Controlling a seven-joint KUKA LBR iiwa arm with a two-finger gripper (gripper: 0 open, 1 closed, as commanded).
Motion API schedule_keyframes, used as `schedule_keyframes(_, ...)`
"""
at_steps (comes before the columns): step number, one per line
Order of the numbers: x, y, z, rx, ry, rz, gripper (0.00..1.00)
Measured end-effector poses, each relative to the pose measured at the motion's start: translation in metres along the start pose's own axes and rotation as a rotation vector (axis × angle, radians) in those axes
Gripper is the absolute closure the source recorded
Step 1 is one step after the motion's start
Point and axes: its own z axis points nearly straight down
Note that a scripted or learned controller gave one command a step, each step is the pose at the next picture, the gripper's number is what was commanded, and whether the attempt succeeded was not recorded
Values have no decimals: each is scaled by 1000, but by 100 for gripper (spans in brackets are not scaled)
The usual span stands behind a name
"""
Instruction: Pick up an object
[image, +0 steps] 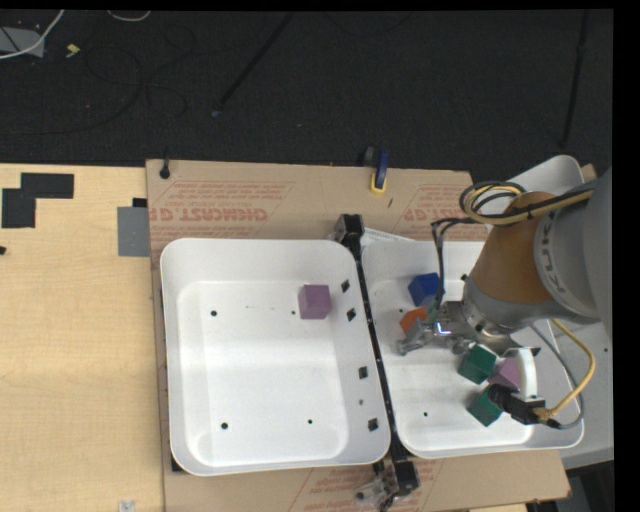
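With jaw state impossible to tell, the gripper (425, 335) at centre-right could be closed askew, nudging the orange block (412, 320) against the blue block (425, 288)

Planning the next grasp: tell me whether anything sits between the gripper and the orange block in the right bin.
Nothing visible stands between them. The gripper hangs low in the right bin, right beside the orange block. The blue block lies just beyond the orange one, crowding it, and the green blocks lie on the arm's side.
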Motion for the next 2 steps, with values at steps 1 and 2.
schedule_keyframes(1, 23, 43, 0, 1, 1, -3, 0)
schedule_keyframes(2, 23, 42, -10, 4, 2, -4, 100)
